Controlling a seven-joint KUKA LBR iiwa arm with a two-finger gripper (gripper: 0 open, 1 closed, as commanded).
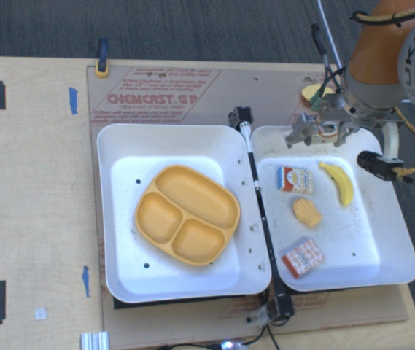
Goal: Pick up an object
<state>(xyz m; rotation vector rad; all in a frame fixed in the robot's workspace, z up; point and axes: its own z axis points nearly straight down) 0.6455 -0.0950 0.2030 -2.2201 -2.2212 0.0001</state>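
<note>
Red packet (303, 257) lies nearest the camera, at the front of the right bin (397, 265). Behind it sit a yellow cookie (307, 212), a small carton (295, 179) and a banana (340, 183), all apart from one another. Tool (316, 131) hangs over the bin's back rim; whether it is released or clenched, cannot tell, nothing seen in it. Banana is likely the nearest pick: just front-right of the tool, long axis running back-to-front, slightly slanted. Tool tips are blurred against cables. Left bin (119, 268) holds an orange divided plate (187, 215).
</note>
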